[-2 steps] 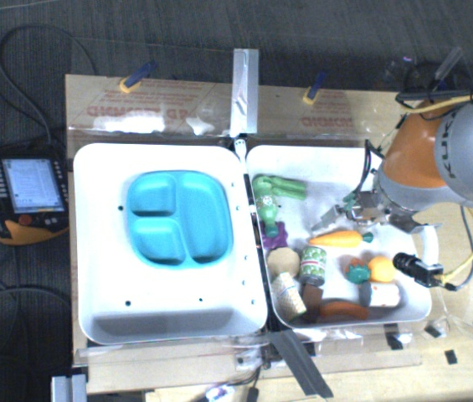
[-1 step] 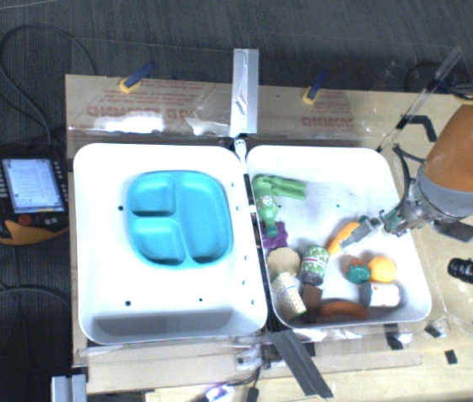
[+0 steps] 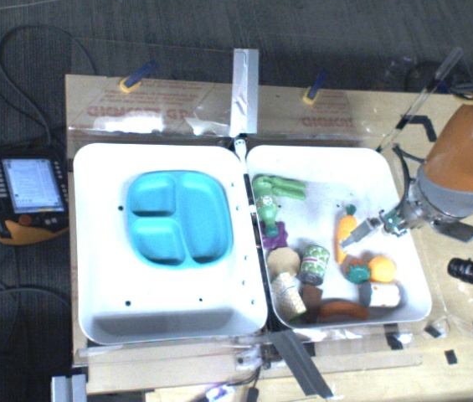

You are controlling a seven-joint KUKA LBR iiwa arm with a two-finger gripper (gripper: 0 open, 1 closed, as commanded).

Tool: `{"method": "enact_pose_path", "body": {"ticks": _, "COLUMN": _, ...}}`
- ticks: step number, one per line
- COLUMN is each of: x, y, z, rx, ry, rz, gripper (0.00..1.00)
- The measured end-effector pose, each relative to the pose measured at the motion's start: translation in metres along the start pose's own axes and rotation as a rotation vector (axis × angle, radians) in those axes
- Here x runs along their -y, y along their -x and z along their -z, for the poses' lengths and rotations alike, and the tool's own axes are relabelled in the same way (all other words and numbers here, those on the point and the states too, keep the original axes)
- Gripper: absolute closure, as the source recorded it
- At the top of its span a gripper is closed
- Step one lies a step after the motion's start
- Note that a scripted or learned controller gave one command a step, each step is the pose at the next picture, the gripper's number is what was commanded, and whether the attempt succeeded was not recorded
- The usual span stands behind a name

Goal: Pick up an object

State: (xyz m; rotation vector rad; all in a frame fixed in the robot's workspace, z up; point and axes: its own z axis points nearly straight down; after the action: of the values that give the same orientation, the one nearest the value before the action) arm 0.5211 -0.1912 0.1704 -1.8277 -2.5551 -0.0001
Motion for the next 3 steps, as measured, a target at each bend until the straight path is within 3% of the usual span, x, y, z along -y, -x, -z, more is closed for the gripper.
{"method": "enact_pose_path", "body": {"ticks": 1, "x": -0.022, "y": 0.016, "z": -0.08, "rx": 0.006, "ry": 0.007, "rz": 0.169, "gripper": 0.0}}
{"method": "enact_pose_path", "body": {"ticks": 2, "x": -0.072, "y": 0.018, "z": -0.081, "rx": 0.008, "ry": 0.01, "rz": 0.18, "gripper": 0.0}}
{"method": "enact_pose_path", "body": {"ticks": 3, "x": -0.074, "y": 0.017, "z": -0.069, "rx": 0.007, "ry": 0.014, "rz": 0.18, "gripper": 1.0}}
